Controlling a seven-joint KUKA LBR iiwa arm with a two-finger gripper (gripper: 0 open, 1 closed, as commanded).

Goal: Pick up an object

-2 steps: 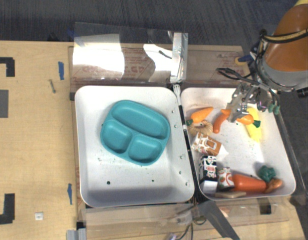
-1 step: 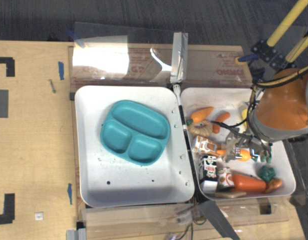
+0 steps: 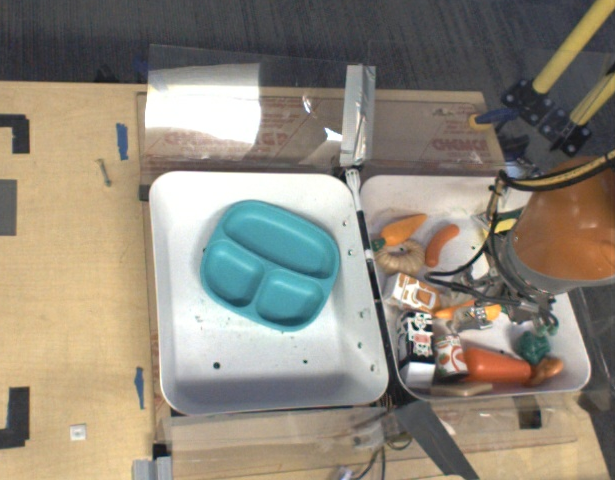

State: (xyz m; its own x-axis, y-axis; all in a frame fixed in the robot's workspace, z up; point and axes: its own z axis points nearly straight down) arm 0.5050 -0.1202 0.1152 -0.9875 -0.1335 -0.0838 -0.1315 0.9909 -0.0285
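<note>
The right bin [image 3: 577,343] holds several toy food items. At its back lie an orange carrot piece [image 3: 402,228], a red sausage [image 3: 442,243] and a tan lump [image 3: 399,259]. Nearer the front are an orange-and-white carton [image 3: 415,294], a black-and-white carton [image 3: 418,334], a red-and-white can [image 3: 449,356], a large carrot [image 3: 499,367] and a green piece [image 3: 534,346]. My gripper [image 3: 484,311] hangs low over the middle of this pile, under the orange band [image 3: 569,230] of the arm. Cables and the wrist hide what lies right beneath it.
The left bin [image 3: 182,328] carries a teal divided plate [image 3: 270,263]. A metal divider [image 3: 356,118] and clear plastic sheet [image 3: 202,108] stand behind the bins. Yellow-and-black struts [image 3: 562,58] cross the upper right. Wooden bench lies to the left.
</note>
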